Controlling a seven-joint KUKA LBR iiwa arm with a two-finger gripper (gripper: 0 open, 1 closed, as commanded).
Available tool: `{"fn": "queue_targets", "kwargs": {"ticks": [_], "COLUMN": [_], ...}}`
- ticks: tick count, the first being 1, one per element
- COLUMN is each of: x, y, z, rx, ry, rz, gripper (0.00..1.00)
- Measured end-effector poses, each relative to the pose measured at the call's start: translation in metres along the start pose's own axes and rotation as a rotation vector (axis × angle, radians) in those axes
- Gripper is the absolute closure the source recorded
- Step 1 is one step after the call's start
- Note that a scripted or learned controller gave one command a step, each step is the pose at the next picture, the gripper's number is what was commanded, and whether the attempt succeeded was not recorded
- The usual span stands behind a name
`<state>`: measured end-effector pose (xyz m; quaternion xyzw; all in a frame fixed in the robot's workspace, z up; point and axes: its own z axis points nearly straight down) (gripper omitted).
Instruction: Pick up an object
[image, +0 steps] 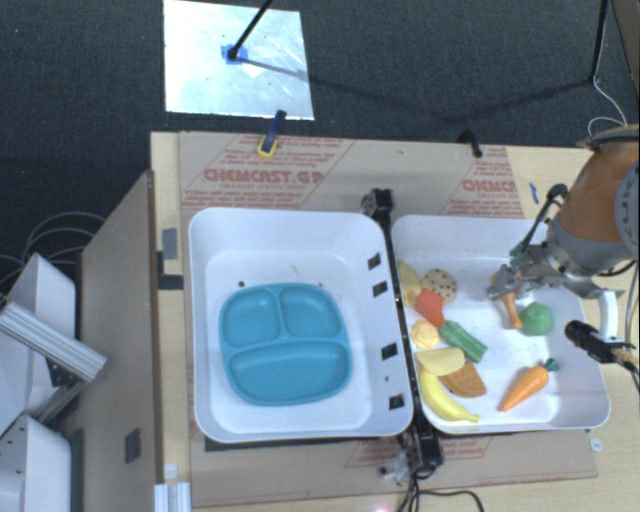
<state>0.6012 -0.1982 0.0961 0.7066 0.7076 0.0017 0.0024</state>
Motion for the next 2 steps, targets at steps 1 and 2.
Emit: {"fn": "queue_targets", "kwargs": {"ticks": [1,2], "x": [0.059,0.125], "y": [0.058,0.006], "z": [0.012,-0.094], "rx": [0.018,0.001], "ry": [0.003,0.004], "rz": [-0.009,-0.008], "gripper": [1.0,1.0]}}
